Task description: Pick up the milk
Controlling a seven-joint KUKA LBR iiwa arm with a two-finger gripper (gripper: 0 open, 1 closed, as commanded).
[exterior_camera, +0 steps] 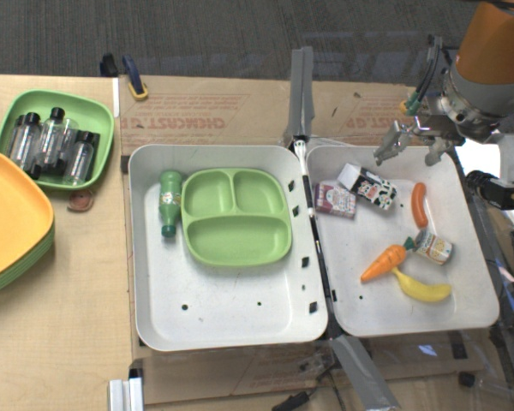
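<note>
Green divided tray (236,217) lay in the left bin (146,315), green bottle (170,202) touching it at nine o'clock, carrot (383,264) and banana (423,288) lay at five o'clock in the right bin (471,315), sausage (421,205) at two o'clock, green dish of vials (55,139) sat far left.

Dark grey carpet (197,15) lies beyond the wooden tabletop (60,332), which carries a brown cardboard sheet (214,114).
</note>
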